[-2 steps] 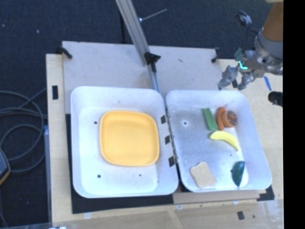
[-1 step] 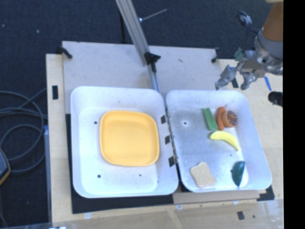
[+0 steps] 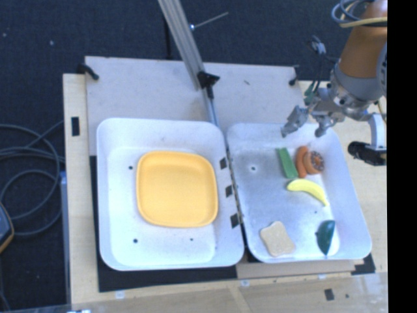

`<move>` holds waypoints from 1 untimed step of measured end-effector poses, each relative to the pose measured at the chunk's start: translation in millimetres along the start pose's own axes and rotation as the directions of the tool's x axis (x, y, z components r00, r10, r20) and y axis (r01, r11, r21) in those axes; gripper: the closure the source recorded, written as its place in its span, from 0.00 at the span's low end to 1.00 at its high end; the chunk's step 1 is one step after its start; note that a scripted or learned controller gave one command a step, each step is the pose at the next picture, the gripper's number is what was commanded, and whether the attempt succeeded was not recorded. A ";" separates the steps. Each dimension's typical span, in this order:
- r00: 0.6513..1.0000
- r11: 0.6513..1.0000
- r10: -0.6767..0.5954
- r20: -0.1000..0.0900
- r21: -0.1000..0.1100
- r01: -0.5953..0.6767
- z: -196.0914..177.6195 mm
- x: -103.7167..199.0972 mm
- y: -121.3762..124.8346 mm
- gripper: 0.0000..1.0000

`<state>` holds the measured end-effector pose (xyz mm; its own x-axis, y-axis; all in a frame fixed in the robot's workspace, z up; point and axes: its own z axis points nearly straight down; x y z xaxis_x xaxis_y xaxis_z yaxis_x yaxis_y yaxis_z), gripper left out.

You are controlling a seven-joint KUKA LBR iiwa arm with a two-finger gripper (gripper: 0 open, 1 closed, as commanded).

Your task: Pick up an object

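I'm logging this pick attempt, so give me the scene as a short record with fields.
left bin: yellow plate
right bin: green block, orange toy, banana, bread slice, teal object
gripper: open, above the right bin's far edge, holding nothing
nearest to gripper: green block and orange toy

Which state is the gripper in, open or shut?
Open: the gripper has its two fingers spread apart above the right bin, with nothing between them.

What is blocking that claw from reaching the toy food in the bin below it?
Nothing visible. The claw hangs open over the right bin's far edge, with bare space between it and the green stick and the hot dog just below.
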<state>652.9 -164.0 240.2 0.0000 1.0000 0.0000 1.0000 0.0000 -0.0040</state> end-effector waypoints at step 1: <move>1.000 1.000 0.000 0.000 -0.001 0.000 49.3 6.3 6.7 0.00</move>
<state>659.3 -157.8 190.9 -0.0002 1.0000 -0.0003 1.0000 0.0002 -0.0030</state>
